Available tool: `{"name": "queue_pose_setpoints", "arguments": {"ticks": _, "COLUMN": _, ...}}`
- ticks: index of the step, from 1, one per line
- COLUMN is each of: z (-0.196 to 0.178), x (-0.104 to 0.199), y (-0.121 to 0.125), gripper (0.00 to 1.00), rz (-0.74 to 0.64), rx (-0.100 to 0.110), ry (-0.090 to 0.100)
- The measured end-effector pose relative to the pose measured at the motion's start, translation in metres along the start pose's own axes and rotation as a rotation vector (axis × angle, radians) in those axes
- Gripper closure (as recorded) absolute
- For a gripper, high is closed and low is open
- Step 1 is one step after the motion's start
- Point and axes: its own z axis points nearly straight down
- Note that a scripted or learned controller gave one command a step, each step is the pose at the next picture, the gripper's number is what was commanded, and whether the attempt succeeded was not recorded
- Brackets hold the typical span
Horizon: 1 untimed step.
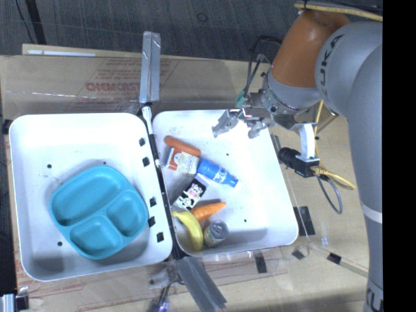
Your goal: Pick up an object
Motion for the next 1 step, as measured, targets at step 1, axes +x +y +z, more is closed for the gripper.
{"name": "queue_pose_setpoints", "arguments": {"ticks": 1, "z": 0.1423, "x": -0.0124, "y": -0.0294, "gripper": 0.00, "rz": 0.022, "rx": 0.001, "ry": 0.000}}
